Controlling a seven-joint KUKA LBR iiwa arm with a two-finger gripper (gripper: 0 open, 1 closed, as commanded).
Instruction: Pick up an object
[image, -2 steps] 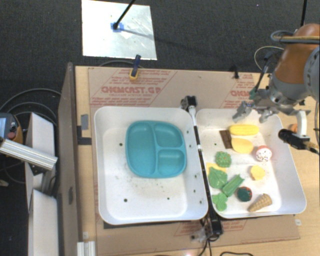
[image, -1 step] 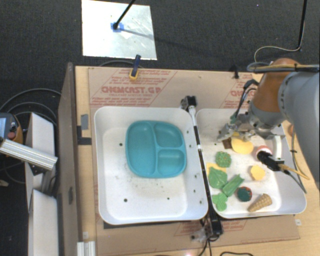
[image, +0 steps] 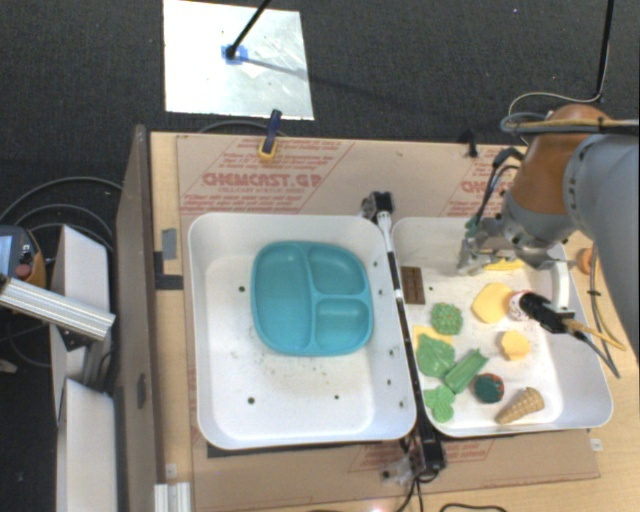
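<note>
Arm (image: 585, 180): grey with an orange band, reaching in from the right edge of the frame and bent down over the upper part of the right bin.
Jaws (image: 472, 262): low over the upper left area of the right bin, close to its floor; whether they stand apart or together cannot be told, since the wrist hides them.
Right bin (image: 595, 405): shallow and white, in the lower right of the frame, holding the toy food pieces.
Yellow wedge (image: 491, 302): a cheese-like block near the middle of the right bin, below and right of the jaws, apart from them.
Yellow strip (image: 503, 266): a thin flat piece just right of the jaws, partly under the wrist.
Small yellow block (image: 515, 345): below right of the wedge.
Green pieces (image: 446, 319): one bumpy round piece left of the wedge, with further green shapes (image: 434, 356) below it toward the lower left of the bin, some touching each other.
Cone (image: 521, 405): tan, waffle-textured, lying on its side near the lower right corner of the bin.
Dark round piece (image: 488, 388): green and red, just left of the cone.
Left bin (image: 215, 400): white, filling the middle of the frame.
Teal tray (image: 310, 298): a divided plate with three compartments, lying flat in the upper middle of the left bin.
Bench (image: 260, 175): covered by printed brown cardboard beneath both bins.
</note>
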